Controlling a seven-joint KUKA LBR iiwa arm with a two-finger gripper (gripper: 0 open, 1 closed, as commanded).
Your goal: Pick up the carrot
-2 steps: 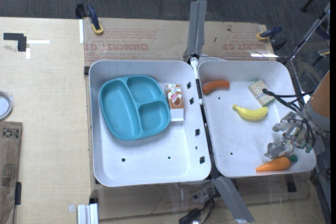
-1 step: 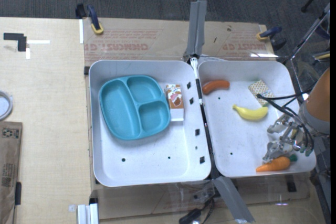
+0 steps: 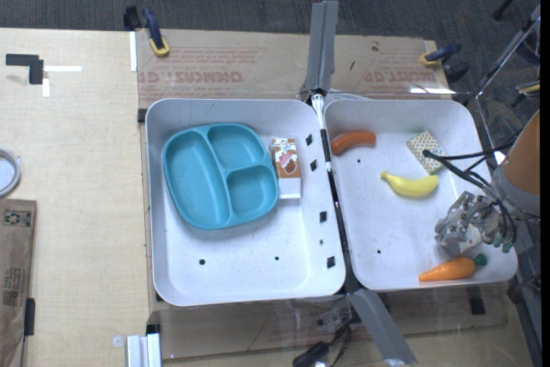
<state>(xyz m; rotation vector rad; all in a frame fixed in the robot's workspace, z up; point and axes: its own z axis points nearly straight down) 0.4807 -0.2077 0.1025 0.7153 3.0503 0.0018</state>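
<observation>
The carrot [image 3: 449, 270] is orange with a green stub at its right end. It lies on its side near the front right corner of the right bin [image 3: 378, 262]. My gripper [image 3: 455, 234] is low in that bin, just above and slightly behind the carrot, with cables trailing from the wrist. Its metal fingers point down toward the bin floor close to the carrot's upper side. The carrot rests on the floor and nothing is seen between the fingers.
The right bin also holds a banana [image 3: 411, 184], an orange sausage-shaped piece [image 3: 353, 141] and a patterned sponge [image 3: 424, 149]. In the left bin [image 3: 232, 271] sit a blue divided plate [image 3: 222, 174] and a small snack packet [image 3: 286, 159].
</observation>
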